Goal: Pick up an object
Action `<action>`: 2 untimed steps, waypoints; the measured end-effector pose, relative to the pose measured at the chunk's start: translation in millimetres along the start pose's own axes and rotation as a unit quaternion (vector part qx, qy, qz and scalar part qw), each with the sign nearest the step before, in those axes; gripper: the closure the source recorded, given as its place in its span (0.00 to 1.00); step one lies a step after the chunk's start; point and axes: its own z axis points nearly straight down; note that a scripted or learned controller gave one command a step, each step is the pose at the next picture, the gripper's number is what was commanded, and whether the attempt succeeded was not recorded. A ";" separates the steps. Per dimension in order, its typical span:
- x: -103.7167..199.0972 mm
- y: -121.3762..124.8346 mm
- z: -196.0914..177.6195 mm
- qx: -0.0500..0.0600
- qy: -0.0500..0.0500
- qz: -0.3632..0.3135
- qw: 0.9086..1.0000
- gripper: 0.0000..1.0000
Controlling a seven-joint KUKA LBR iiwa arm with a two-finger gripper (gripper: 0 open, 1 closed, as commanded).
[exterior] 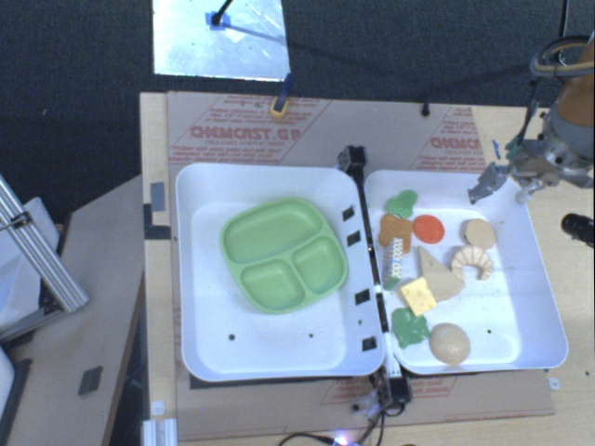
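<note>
One fixed camera looks down at a slant from above the bench, far enough to take in both white bins: left bin (200, 277) mid-frame, right bin (521, 314) toward the right edge.

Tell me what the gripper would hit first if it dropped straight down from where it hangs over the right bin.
Probably bare floor in the far right corner of the right bin. The gripper hangs above that corner; the nearest food, a tan round piece, lies a little toward the camera. Depth is hard to judge from this slant.
</note>
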 end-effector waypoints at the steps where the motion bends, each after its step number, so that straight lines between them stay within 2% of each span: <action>1: 0.6 2.9 -8.4 -0.006 -0.002 -0.002 1.000 0.00; 2: 9.2 7.3 48.2 -0.005 -0.001 -0.003 1.000 0.00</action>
